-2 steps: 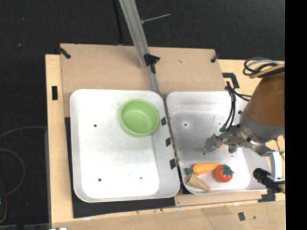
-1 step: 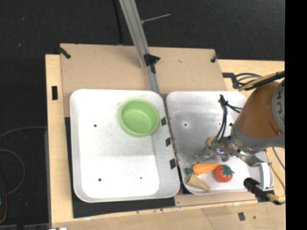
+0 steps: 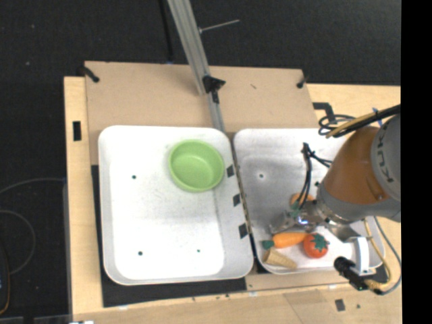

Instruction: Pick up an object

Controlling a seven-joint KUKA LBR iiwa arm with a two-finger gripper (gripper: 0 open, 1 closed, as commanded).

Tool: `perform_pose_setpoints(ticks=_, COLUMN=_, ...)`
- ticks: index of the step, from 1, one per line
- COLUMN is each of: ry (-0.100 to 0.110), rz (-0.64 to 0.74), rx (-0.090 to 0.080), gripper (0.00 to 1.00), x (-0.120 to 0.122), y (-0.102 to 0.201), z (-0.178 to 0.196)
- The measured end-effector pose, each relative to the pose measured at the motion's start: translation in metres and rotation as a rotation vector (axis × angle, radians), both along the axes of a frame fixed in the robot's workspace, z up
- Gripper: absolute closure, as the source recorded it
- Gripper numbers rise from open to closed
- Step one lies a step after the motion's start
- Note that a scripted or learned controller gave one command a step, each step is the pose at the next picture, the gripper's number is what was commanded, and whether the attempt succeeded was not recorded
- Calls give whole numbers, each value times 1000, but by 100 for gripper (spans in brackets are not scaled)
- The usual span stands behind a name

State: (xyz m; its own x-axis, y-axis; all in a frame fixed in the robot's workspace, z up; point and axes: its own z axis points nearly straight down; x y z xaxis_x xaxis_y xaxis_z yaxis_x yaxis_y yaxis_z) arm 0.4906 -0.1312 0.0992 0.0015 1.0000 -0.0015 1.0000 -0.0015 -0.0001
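Jaws (image 3: 297, 220), state untellable, hang above carrot (image 3: 289, 239) beside tomato (image 3: 315, 246).

A light wooden bench (image 3: 169, 302) fills the middle of the view, and its pale edge runs along the left side and the bottom. On top of it lies a flat brown board (image 3: 155, 100) with small black clips at its 2 far corners. Around the bench the floor (image 3: 40, 25) is black and looks like dark carpet or matting. A thin dark cable (image 3: 17, 201) curves over the floor at the left. A grey metal rail (image 3: 189, 39) comes down at a slant from the top of the view to the board. The light is even and soft, with no strong shadows.
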Motion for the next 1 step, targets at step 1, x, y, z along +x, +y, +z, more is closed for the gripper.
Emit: perform_pose_setpoints(ticks=1, ry=-7, rz=-6, rx=0, gripper=100, x=2, y=-1, z=13)
